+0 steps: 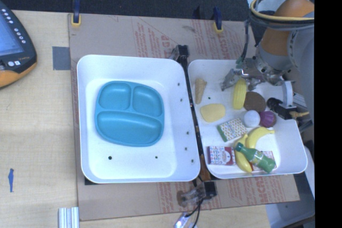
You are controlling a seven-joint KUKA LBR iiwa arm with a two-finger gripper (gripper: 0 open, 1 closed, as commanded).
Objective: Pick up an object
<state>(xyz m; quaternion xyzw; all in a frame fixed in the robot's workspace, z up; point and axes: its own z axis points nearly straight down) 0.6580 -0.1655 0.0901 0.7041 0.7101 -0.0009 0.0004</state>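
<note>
A grey KUKA arm with an orange band (283,26) reaches over the far right corner of the right-hand white bin (296,165), its two-finger gripper (243,76) poised low just above a yellow oblong object (239,93) that stands on end near the bin's far edge; whether the fingers are spread or closed cannot be told from this angle, and nothing is visibly between them. Around that yellow piece lie the candidates for picking: a brown rounded object (256,101) touching its right side, a white ball (251,118) and a purple ball (267,118) just beside each other, a pale yellow lump (212,112) toward the bin's left edge, and a tan cone-shaped piece (200,89) near its far left corner. Nearer the front edge are a small printed card (232,128), a banana (258,136), a green bottle (257,158) and a red-and-white carton (219,155), their print too small to read. The left-hand white bin (91,165) carries a blue divided plate (130,113) at its centre. Red lettering on the cardboard sheet (128,29) under both bins is illegible. A handheld control pendant (13,42) rests at the bench's far left edge.
</note>
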